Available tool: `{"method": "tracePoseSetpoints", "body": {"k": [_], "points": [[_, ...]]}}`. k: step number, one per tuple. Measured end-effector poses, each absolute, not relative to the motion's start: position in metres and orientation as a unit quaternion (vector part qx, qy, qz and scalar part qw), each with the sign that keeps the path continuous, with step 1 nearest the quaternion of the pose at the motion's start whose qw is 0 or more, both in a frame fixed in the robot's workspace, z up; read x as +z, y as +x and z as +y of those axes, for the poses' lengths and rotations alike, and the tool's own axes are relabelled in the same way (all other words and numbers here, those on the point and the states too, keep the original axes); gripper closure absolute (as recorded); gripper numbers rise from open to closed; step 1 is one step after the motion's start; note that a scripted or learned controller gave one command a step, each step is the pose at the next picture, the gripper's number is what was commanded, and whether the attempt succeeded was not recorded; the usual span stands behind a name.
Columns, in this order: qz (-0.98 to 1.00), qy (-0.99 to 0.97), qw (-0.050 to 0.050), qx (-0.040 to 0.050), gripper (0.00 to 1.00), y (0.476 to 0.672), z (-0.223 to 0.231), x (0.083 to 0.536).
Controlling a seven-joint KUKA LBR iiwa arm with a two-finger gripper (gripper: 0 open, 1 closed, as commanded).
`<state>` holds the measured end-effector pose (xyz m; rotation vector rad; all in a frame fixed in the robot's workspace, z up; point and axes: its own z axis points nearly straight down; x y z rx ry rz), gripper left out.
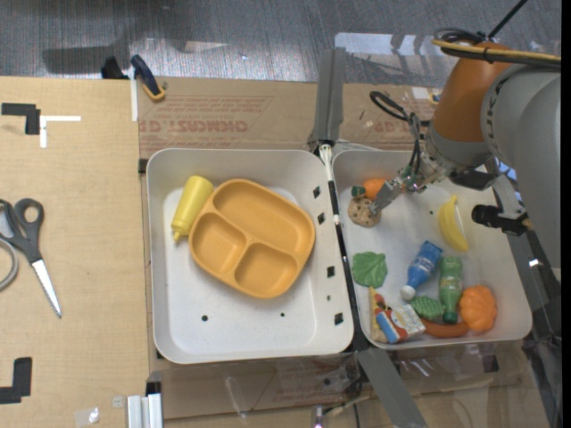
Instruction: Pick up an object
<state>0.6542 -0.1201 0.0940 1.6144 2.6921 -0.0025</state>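
My gripper reaches down into the far left part of the right bin. Its tip sits just beside a brown cookie and a small orange piece; whether it touches either one I cannot tell. Further right lies a yellow banana. Nearer the front are a blue bottle, a green bottle, a green leaf, an orange pumpkin and a snack packet.
The left bin holds a yellow divided plate and a yellow squeeze bottle. Scissors lie on the wooden bench at the far left. The arm's orange band hangs over the right bin's back edge.
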Motion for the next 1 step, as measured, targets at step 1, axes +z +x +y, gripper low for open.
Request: {"method": "tracePoseSetpoints", "body": {"k": [1], "points": [[0.807, 0.591, 0.001, -0.0003, 0.00, 0.6557, -0.1005, 0.0933]]}}
